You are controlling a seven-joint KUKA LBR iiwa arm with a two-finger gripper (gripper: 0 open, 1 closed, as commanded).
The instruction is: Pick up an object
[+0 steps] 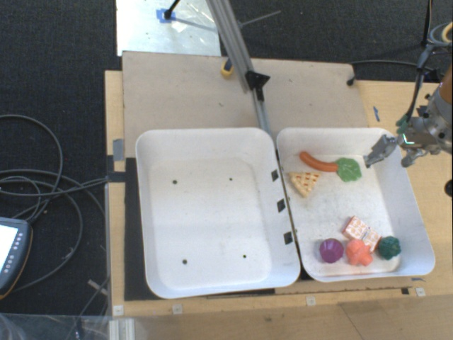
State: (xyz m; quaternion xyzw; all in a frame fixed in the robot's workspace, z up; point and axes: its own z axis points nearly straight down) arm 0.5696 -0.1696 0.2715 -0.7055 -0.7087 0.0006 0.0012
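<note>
Gripper [393, 154] spread open, holding nothing, over right bin's [422, 234] far right rim, just beside the broccoli [348, 169]

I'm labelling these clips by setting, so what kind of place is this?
Probably a robotics lab set up for grasping tests. Two white bins sit side by side on a bench, the right one holding toy food such as a carrot. A gripper reaches in, and cables trail over the carpet.
</note>
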